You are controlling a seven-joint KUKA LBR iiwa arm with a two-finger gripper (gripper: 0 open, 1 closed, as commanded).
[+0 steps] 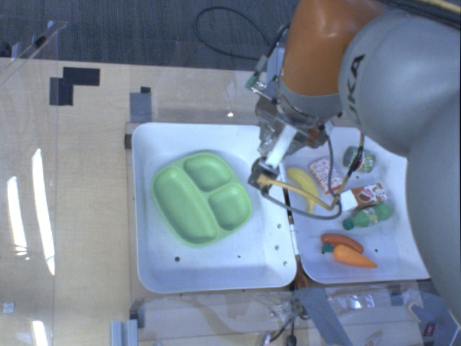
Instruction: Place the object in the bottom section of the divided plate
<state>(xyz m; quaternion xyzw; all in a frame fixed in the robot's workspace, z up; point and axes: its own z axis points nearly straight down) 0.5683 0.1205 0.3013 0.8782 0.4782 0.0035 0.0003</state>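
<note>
A light green divided plate lies in the left white bin, with one long section and two smaller ones, all bare. My gripper hangs under the orange-banded wrist, over the seam between the two bins and just right of the plate's upper corner. The wrist hides its tips. I see nothing held. A yellow banana lies in the right bin, just right of the gripper.
The right bin also holds an orange carrot, a red-brown sausage, a green bottle-like thing, a red and white packet and a small round can. The big grey arm covers that bin's upper right.
</note>
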